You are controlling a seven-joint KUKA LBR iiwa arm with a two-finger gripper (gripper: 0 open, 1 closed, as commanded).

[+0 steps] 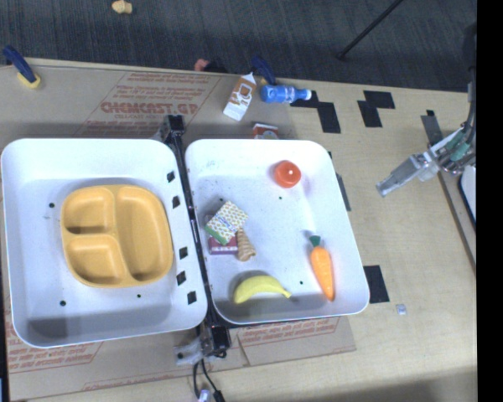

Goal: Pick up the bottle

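Red print reading "CHEMCAST GP" stands on the flat brown cardboard sheet (151,99) at twelve o'clock of the left shallow white plastic bin (17,224). Smaller red lines around it and along the sheet's lower edge are too blurred to read.

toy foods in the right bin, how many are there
4 clear ones in the right bin: tomato near the back, carrot at the right side, banana at the front, ice cream cone mid-bin beside a small box, which may hide more.
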